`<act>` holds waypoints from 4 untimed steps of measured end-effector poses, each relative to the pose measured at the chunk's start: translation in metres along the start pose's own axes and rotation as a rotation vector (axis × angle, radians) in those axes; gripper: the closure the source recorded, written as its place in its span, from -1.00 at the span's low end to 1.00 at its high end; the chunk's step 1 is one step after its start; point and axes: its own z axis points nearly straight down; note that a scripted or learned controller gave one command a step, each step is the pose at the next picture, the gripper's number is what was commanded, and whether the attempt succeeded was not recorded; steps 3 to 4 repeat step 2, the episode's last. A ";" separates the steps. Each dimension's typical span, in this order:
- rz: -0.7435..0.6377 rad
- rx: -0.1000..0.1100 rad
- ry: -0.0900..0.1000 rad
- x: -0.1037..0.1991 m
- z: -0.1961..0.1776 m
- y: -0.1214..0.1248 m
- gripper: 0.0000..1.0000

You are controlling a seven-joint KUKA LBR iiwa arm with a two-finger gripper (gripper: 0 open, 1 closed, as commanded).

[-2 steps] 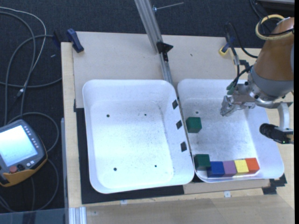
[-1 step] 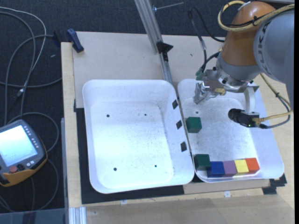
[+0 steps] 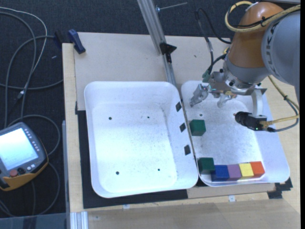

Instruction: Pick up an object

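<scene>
The gripper (image 3: 211, 98) is seen above the far end of the right bin (image 3: 275, 147), carried by the grey arm (image 3: 267, 42) with its orange band. The two fingers (image 3: 197, 97) are spread apart and nothing is held between them. A green cube (image 3: 197, 127) is noted lying alone on the bin floor, just below the fingers and apart from them. Along the near wall of the same bin a row is recorded: a green cube (image 3: 206, 164), a blue cube (image 3: 220, 172), a purple cube (image 3: 234, 171), a yellow cube (image 3: 246, 169) and an orange cube (image 3: 257, 167), set touching side by side. The left bin (image 3: 95, 99) is seen beside it on the tabletop (image 3: 119, 56).
</scene>
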 end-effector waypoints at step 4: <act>0.010 0.008 -0.001 -0.076 0.063 -0.052 -1.00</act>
